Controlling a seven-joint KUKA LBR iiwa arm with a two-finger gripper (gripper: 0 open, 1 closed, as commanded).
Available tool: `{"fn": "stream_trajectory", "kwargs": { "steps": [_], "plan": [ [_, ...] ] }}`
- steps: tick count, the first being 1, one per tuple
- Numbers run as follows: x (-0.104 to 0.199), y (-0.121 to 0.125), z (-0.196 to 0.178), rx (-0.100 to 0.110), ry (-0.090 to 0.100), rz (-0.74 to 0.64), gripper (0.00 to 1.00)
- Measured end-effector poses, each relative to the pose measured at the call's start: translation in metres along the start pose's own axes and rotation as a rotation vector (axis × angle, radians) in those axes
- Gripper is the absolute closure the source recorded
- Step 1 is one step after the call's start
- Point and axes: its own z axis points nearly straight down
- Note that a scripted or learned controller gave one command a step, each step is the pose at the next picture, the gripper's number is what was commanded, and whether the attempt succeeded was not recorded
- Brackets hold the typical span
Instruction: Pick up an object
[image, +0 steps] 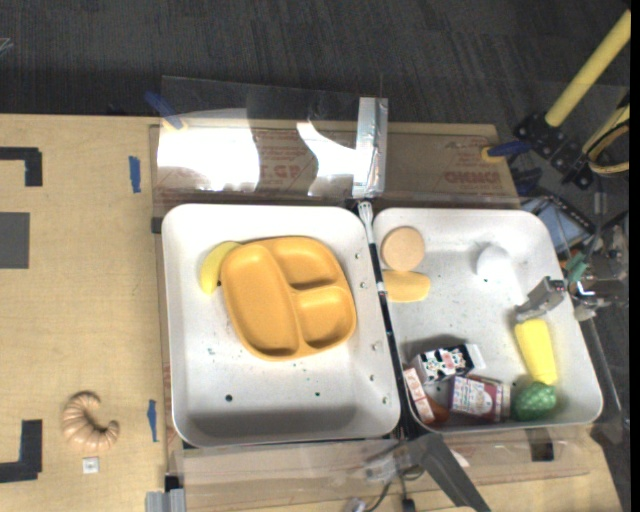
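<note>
**Arm at the right bin's edge, objects lying loose in both bins**

The jaws sit at the right edge of the right bin, a grey metal tip reaching in just above the top end of a yellow corn cob. Whether the jaws are wide or narrow cannot be told from this slant, and nothing shows between them.

In the right bin, the corn cob lies near the right wall, nearly upright along the bin. Just below it, in the near right corner, is a green round item. Along the near edge lie a red-labelled bottle on its side and a small black-and-white packet just above it. Near the left wall sit a tan round disc and, touching it below, a pale yellow piece. A white rounded item rests near the far middle, hard to make out against the bin.

The left bin holds an orange divided tray in its far half, with a yellow banana tucked at the tray's left edge.

On the surface, near its near left corner, lies a tan croissant.
</note>
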Motion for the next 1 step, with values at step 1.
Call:
{"fn": "stream_trajectory", "kwargs": {
  "steps": [1],
  "plan": [
    [-0.002, 0.0255, -0.036, -0.005, -0.002, 0.052, 0.0]
  ]
}}
